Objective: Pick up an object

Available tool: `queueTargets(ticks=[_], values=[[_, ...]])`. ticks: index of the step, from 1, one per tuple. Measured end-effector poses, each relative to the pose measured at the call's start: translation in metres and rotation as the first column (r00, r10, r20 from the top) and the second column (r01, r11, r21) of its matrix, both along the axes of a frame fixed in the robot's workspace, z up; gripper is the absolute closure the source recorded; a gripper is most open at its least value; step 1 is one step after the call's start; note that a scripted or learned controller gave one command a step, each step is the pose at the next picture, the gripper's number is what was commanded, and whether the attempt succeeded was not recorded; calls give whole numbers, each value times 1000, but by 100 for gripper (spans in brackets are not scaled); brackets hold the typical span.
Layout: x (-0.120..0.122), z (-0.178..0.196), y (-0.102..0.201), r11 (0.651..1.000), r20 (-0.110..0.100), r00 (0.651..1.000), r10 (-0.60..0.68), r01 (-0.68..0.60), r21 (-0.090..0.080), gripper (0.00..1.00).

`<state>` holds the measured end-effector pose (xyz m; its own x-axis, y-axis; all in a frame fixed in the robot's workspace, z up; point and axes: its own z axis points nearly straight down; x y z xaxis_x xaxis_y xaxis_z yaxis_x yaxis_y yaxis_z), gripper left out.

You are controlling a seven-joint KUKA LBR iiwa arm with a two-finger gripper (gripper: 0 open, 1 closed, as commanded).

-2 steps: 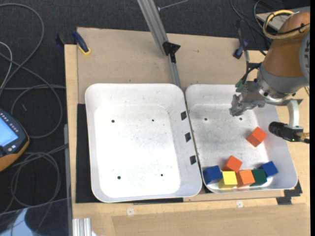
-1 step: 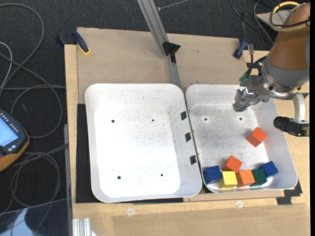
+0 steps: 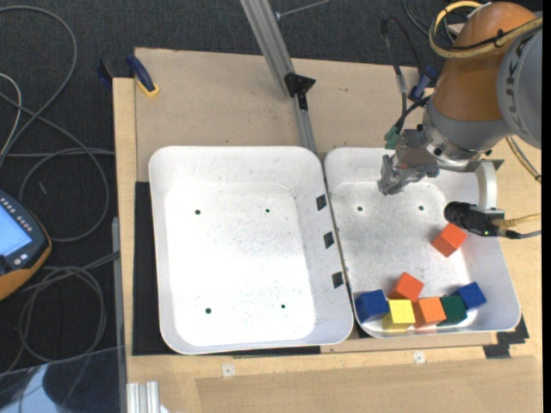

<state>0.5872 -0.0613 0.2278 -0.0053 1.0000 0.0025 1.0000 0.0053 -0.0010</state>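
Orange block (image 3: 448, 240) in right bin (image 3: 510, 295), lying toward the near right of the gripper (image 3: 394, 181); nothing visibly held, opening of fingers cannot be told.

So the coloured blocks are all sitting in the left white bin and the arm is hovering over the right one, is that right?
Not quite. The camera view shows the small coloured cube blocks in the right shallow white bin, mostly clustered at its near edge, with one orange cube block lying apart. The rest holds: the grey and orange arm's tool is over the right bin.
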Motion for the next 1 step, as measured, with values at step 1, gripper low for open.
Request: queueTargets(ticks=[1], values=[[10,0,64,1000,2,1000,2,-2,1,100]])
